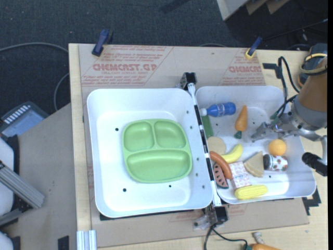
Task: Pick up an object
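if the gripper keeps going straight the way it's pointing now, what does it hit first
The gripper points left into the right bin, toward the carrot. Going straight on, it would probably meet the carrot first, then the blue bottle behind it. Its height above the bin floor is unclear, so it might pass over.

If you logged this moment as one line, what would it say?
gripper: over right bin, above toy food | nearest: orange ball | green tray: left bin

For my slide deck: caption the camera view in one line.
Grey arm's tool hovers over the right white bin of toy food; green three-compartment plastic tray sits in the left white bin.
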`<state>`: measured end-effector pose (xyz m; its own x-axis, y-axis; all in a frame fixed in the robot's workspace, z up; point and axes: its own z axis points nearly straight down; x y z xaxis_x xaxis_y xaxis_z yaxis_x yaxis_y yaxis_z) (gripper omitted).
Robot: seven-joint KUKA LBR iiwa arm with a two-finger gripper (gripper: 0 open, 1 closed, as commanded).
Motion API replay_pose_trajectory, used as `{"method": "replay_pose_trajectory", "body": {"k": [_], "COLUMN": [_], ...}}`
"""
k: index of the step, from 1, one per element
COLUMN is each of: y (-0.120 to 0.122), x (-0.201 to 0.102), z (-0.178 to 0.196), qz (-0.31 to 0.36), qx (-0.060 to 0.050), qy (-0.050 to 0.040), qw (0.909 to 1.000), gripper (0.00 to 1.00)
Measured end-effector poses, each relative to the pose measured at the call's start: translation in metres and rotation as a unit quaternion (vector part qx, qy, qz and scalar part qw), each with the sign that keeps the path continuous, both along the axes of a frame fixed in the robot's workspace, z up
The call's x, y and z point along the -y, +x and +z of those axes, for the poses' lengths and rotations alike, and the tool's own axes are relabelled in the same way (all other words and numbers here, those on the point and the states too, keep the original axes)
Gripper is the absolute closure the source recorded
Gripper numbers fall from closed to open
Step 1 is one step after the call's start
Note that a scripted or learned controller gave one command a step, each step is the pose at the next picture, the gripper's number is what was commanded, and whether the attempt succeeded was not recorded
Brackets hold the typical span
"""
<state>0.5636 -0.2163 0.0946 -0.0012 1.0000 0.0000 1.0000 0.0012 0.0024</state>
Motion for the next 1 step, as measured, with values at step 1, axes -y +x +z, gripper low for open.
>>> {"method": "replay_pose_trajectory", "body": {"k": [1], "y": [-0.0407], "x": [-0.0153], "z": [-0.0104], "qz": [-0.001], "qx": [-0.002], "qy": [0.0005], "qw": [1.0], "gripper": [0.0]}}
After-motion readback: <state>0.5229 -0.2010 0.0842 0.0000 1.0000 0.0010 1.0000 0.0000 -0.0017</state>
